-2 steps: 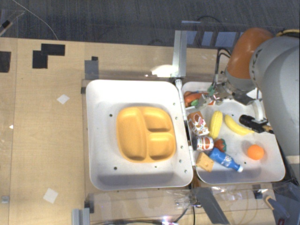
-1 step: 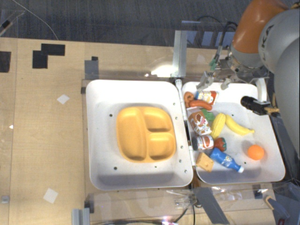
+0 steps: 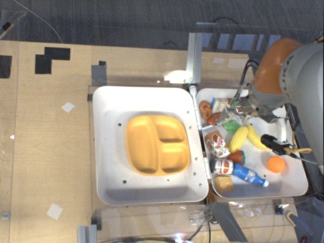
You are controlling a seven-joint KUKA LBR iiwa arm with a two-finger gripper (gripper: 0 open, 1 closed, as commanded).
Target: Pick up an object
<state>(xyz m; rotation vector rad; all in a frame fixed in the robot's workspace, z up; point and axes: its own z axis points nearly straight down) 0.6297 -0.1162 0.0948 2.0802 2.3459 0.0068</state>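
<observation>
The right bin (image 3: 293,186) holds several small things. Among them are a yellow corn cob (image 3: 238,138), a banana (image 3: 255,137), an orange ball (image 3: 275,164), a blue bottle (image 3: 245,173), a green piece (image 3: 230,126), a brown pretzel (image 3: 204,107) and a printed snack pack (image 3: 216,144). My gripper (image 3: 239,108) hangs low over the back of this bin, just above the green piece and beside a small red thing (image 3: 214,118). The wrist hides the space between its tips.
The left bin (image 3: 109,135) holds a yellow divided tray (image 3: 157,143). A tan lump (image 3: 224,184) lies in the right bin's front left corner. A metal post (image 3: 194,59) stands behind the gap between the bins.
</observation>
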